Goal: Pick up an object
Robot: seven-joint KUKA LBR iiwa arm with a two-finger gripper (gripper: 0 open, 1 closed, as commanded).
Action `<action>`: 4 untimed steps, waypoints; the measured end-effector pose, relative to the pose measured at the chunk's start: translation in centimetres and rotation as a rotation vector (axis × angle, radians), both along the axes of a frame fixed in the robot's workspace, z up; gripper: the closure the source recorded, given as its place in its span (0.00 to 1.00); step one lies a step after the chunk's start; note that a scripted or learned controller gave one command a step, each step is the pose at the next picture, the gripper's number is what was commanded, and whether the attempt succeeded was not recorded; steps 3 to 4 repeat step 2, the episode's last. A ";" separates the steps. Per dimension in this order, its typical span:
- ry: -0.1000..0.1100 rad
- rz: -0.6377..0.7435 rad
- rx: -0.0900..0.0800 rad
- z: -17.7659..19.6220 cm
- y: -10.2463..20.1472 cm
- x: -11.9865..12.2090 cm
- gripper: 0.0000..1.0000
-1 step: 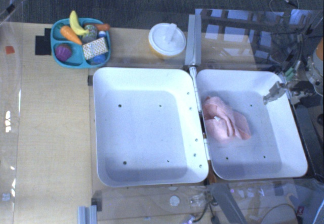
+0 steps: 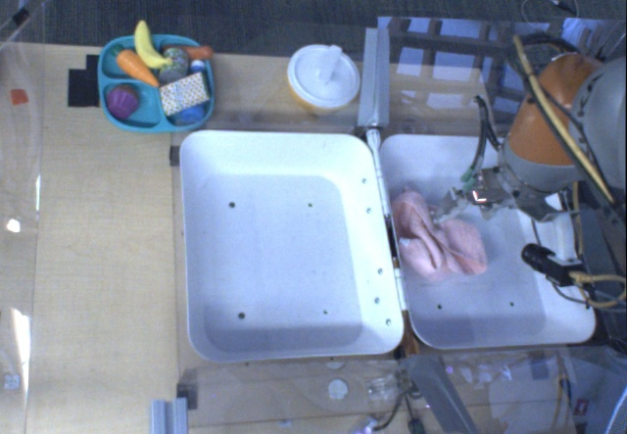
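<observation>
The pincer (image 2: 454,210) rests against the pink cloth (image 2: 437,235) in the right bin (image 2: 509,314).

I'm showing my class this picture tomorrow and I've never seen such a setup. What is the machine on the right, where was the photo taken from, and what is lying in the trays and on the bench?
The photo comes from one fixed camera above the bench, looking down at a slant. On the right is a grey robot arm with an orange band; its two-finger gripper sits low over the right shallow white bin, right at a crumpled pink cloth. Whether the cloth is actually gripped cannot be told from here. The left shallow white bin lies beside it. Behind the bins, on the wooden bench, stand a blue divided tray of toy food and a white lidded cup.
</observation>
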State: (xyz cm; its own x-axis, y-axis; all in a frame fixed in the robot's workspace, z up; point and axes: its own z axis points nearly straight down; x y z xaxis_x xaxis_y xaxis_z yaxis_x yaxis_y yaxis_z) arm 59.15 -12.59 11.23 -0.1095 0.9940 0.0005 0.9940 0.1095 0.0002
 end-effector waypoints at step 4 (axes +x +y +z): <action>-0.016 -0.012 -0.003 -2.1 -2.1 -4.8 0.00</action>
